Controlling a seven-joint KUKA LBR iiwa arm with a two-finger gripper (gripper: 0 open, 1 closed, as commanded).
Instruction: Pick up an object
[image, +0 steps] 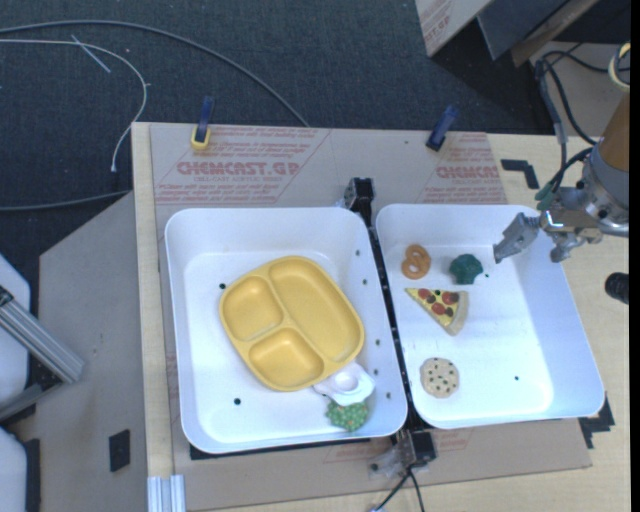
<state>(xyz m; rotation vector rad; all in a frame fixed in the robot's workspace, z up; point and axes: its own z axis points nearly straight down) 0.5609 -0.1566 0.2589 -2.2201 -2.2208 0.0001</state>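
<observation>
Targets are sitting in the right bin (560, 300): green broccoli piece (465, 267), pretzel (416, 261), pizza slice (439, 304), cookie (439, 377). Claw (535, 238) is hovering at the bin's upper right edge, near the broccoli but apart from it, fingers spread, gripping nothing. Left bin (190, 300) is holding a yellow divided tray (290, 322) with a white and green item (348, 398) just beside its lower corner.

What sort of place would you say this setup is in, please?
Probably a robotics lab workbench, not a kitchen: two white bins clamped to a board, toy food such as a pizza slice and cookie, a robot gripper reaching in, and loose cables on dark carpet.
</observation>
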